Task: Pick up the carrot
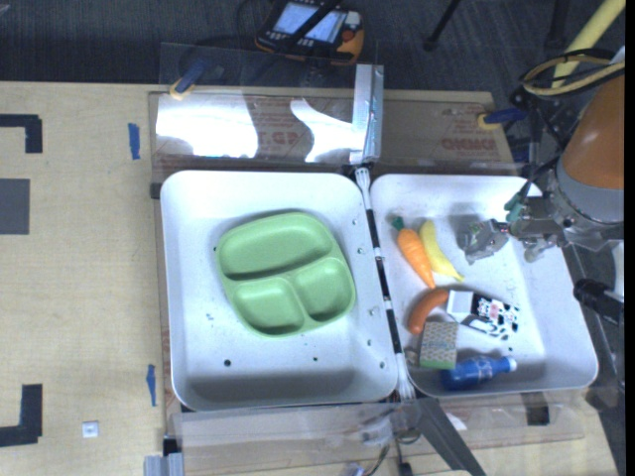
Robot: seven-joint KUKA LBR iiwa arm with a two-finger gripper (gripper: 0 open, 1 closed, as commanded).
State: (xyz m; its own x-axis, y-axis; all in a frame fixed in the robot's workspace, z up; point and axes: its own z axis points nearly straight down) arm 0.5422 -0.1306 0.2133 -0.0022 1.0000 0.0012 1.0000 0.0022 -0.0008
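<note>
White left bin [189, 266] holds green divided plate [286, 272], 3 compartments, approx centre. White right bin [566, 350] beside it, touching along middle edge. Grey arm [595, 167] w/ orange band at right, over far-right part of right bin. Gripper [483, 238] above far part of right bin, right of carrot, nothing seen between fingers; open or closed: cannot tell. Carrot [414, 251] in right bin, far-left, green top pointing far, yellow banana [439, 251] touching its right side. Orange sausage-like item [427, 307] nearer. Blue marker [476, 370] at near edge.
</note>
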